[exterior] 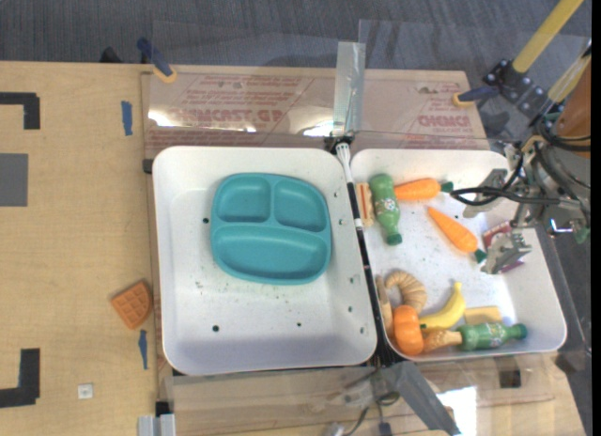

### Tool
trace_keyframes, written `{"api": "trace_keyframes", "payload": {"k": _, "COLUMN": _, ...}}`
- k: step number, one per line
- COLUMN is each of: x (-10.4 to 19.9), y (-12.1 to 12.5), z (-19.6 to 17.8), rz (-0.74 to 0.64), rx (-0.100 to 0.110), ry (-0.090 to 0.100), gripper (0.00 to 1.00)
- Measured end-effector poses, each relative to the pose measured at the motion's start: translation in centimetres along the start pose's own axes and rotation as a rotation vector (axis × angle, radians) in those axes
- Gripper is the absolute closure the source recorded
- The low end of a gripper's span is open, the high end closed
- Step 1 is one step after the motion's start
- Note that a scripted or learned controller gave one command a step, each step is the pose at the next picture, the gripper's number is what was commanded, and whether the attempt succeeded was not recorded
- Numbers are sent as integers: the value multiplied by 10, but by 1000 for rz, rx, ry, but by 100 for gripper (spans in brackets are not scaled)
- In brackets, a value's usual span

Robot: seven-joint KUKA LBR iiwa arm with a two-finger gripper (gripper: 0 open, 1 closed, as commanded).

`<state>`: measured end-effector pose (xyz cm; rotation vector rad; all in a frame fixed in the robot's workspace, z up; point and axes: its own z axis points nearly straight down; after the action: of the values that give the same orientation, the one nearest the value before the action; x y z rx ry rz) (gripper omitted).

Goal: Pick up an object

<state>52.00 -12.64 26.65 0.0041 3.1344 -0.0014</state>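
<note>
You're at the approach step: the tool [505, 254], jaw state unreadable and gripping nothing visible, hovers at the right bin's [554, 317] right edge; next, descend onto the nearby carrot [453, 230].

Floor [282, 2]: grey carpet | bench top [75, 237]: pale wood, black markings, blue tape | rear: clear panels [244, 105]

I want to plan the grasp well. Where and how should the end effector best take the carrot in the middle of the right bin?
Probably grip the carrot at its thick orange middle, coming straight down from above with the fingers across its width. It lies flat and slanted, with bare floor of the right bin on both long sides; its tapered ends would likely slip. The end effector is close beside its lower end.
</note>
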Motion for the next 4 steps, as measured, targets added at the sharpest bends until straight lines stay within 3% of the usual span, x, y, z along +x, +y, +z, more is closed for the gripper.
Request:
{"api": "trace_keyframes", "payload": {"k": 1, "x": 33, "y": 12, "z": 165, "rz": -39, "rx": 4, "ry": -16, "gripper": 0}}
{"api": "trace_keyframes", "payload": {"k": 2, "x": 30, "y": 23, "z": 173, "rz": -150, "rx": 8, "ry": -28, "gripper": 0}}
{"api": "trace_keyframes", "payload": {"k": 3, "x": 28, "y": 24, "z": 174, "rz": -380, "rx": 5, "ry": -25, "gripper": 0}}
{"api": "trace_keyframes", "payload": {"k": 4, "x": 26, "y": 25, "z": 174, "rz": -418, "rx": 8, "ry": -17, "gripper": 0}}
